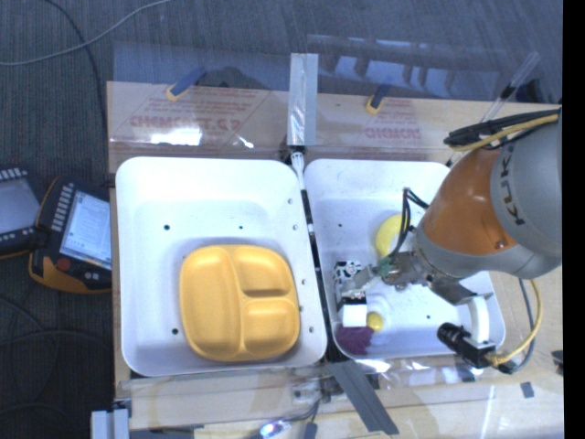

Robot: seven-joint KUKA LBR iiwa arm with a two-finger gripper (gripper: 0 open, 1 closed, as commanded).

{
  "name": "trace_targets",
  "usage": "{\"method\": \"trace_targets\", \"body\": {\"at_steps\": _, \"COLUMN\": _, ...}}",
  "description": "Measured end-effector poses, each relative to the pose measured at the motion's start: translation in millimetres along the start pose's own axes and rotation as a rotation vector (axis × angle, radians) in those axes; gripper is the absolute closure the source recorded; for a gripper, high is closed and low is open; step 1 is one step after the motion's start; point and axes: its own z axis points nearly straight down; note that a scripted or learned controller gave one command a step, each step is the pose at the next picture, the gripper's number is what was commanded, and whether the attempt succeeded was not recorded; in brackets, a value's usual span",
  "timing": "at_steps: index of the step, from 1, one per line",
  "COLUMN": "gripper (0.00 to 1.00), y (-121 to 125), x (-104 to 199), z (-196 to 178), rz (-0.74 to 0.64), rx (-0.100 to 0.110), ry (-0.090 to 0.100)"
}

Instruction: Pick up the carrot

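Claw (351,286) hangs lower centre-right over the right bin (402,176), grip state you can't tell; carrot isn't identifiable, so check the small clutter (356,327) just below the claw and under the arm (484,218).

Tray (239,302) — glossy yellow plastic.

Yellow divided tray (240,301) in left bin (146,190), purple item (356,339) — right bin (352,190)

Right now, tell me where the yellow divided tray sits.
In the camera view, the yellow tray lies in the left-hand white bin, toward its front wall, beside the right-hand bin.
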Motion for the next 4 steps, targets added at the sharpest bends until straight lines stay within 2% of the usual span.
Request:
{"method": "trace_targets", "body": {"at_steps": 1, "gripper": 0.00, "y": 9.8, "x": -2.2, "z": 2.5, "rz": -0.305, "rx": -0.028, "ry": -0.016}}
{"method": "trace_targets", "body": {"at_steps": 2, "gripper": 0.00, "y": 0.4, "x": -8.3, "z": -8.1, "rz": -0.062, "rx": -0.005, "ry": -0.007}}
{"method": "trace_targets", "body": {"at_steps": 3, "gripper": 0.00, "y": 12.0, "x": 45.5, "z": -88.7, "rz": -0.321, "rx": 0.024, "ry": -0.005}}
{"method": "trace_targets", "body": {"at_steps": 4, "gripper": 0.00, "y": -9.4, "x": -4.3, "z": -13.5, "rz": -0.364, "rx": 0.027, "ry": -0.003}}
